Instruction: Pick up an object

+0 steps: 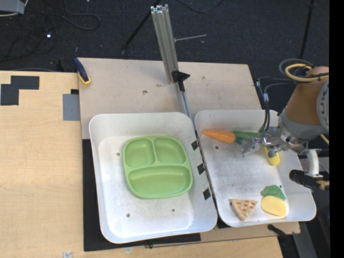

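Note:
My gripper [253,144] hangs low over the back of the right bin [236,198], reaching in from the right. Just to its left lies an orange toy carrot [219,136] with a green top [244,136] that ends right by the gripper. A small yellow piece [273,158] sits just under the wrist, partly hidden by it. At the bin's front lie a pizza slice [243,207] and a yellow fruit with a green leaf [274,203].
The left bin [107,198] holds a green divided plate [157,165]. An aluminium post [165,42] rises behind the bins. The grey arm with its orange band [303,104] takes up the right bin's far right corner.

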You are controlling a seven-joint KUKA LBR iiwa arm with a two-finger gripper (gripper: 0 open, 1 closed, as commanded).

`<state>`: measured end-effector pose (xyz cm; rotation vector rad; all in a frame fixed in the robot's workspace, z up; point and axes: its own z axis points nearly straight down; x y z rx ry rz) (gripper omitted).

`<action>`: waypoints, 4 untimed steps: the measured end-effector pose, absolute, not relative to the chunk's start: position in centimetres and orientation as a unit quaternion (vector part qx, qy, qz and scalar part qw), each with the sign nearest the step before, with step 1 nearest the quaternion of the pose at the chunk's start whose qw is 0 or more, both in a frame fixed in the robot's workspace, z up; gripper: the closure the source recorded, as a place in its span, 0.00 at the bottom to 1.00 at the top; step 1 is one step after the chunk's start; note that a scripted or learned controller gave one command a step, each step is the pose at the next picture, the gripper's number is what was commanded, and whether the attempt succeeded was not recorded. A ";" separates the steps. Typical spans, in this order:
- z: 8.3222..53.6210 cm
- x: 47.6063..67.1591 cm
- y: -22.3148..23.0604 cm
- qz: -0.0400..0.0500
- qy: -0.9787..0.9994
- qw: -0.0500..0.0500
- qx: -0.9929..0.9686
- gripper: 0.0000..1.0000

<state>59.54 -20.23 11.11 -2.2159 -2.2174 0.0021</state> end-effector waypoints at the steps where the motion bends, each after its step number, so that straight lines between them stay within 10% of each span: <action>1: 12.4 59.6 -20.4 0.001 -0.707 0.002 -0.707 1.00; 4: 26.4 58.7 -20.9 0.000 -0.707 -0.001 -0.707 1.00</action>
